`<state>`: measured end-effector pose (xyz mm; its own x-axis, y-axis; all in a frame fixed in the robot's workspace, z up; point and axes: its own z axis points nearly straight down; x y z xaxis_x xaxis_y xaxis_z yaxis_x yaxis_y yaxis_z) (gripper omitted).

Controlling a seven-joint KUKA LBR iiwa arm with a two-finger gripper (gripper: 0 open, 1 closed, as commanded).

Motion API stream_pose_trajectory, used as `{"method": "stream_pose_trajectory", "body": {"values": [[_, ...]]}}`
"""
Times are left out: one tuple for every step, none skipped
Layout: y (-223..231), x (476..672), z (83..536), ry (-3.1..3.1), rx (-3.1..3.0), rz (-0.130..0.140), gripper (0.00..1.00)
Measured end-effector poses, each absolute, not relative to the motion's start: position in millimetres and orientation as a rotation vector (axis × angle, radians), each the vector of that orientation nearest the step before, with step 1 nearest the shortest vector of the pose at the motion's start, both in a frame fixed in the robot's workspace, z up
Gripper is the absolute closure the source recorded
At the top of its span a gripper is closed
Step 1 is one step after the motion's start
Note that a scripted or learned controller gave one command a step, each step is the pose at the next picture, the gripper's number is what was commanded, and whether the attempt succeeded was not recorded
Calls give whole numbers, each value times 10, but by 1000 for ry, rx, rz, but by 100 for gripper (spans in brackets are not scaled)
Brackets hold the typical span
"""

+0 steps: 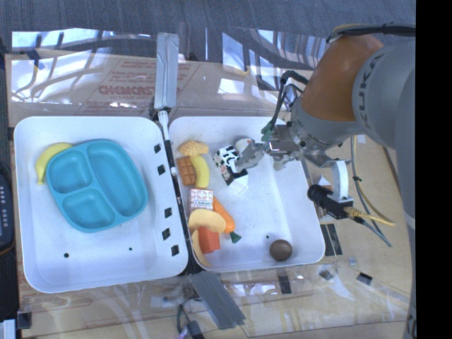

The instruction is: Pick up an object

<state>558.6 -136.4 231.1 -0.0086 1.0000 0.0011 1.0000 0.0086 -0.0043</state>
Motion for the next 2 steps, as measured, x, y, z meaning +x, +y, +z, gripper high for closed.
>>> {"method": "stream_pose_trajectory", "body": {"values": [[-1191,5444,961,-2288,-2161,-6,0],[-1122,4908,914,-2351,-2079,1,0]]}}
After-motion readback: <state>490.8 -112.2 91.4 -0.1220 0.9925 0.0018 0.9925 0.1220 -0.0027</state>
